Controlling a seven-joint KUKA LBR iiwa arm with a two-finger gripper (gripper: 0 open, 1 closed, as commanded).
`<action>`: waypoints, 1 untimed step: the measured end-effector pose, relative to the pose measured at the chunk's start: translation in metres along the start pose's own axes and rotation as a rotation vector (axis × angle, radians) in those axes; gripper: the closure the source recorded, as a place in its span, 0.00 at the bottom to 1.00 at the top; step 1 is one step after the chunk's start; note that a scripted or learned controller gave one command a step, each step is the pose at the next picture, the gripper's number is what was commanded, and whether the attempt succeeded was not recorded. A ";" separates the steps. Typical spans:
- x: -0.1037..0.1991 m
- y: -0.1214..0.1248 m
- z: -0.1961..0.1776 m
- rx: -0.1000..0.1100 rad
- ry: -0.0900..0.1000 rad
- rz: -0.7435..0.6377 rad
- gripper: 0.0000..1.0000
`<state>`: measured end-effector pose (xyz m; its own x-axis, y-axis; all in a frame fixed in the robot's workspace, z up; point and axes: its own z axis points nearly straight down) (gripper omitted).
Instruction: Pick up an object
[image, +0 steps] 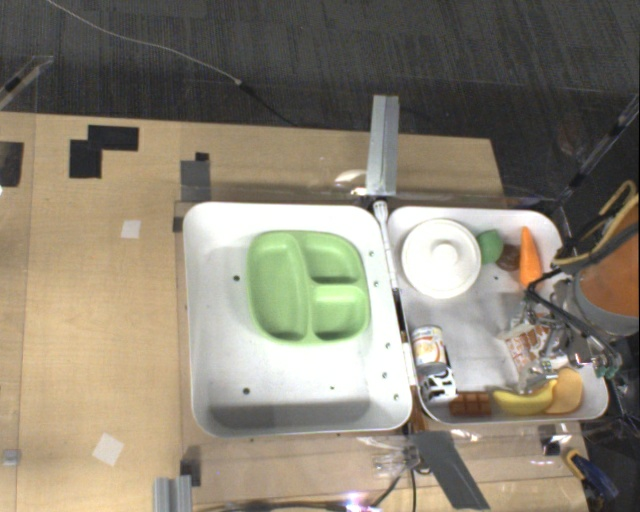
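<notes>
My gripper (540, 345) reaches in from the right and hangs low over the right bin (470, 312). It sits on or just above a crinkled clear packet (518, 350) near the bin's right side. Cables and the wrist hide the tips. A banana (522, 401) and a tan rounded piece (568, 390) lie just below the gripper at the bin's front. An orange carrot (529, 257) and a small green item (490, 247) lie at the back. A white round dish (440, 257) sits at the back left. A small can (427, 349) lies near the left wall.
The left bin (215, 330) holds a green divided tray (305, 285). A black-and-white item (438, 383) and a brown bar (470, 404) lie at the right bin's front left. The arm's orange band (610, 285) overhangs the right wall. Bare floor shows mid-bin (475, 330).
</notes>
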<state>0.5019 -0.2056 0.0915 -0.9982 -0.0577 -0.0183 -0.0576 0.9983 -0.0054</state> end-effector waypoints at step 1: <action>-0.007 0.000 -0.015 0.007 -0.022 -0.006 1.00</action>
<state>0.5086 -0.2052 0.1063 -0.9971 -0.0644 -0.0398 -0.0639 0.9979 -0.0126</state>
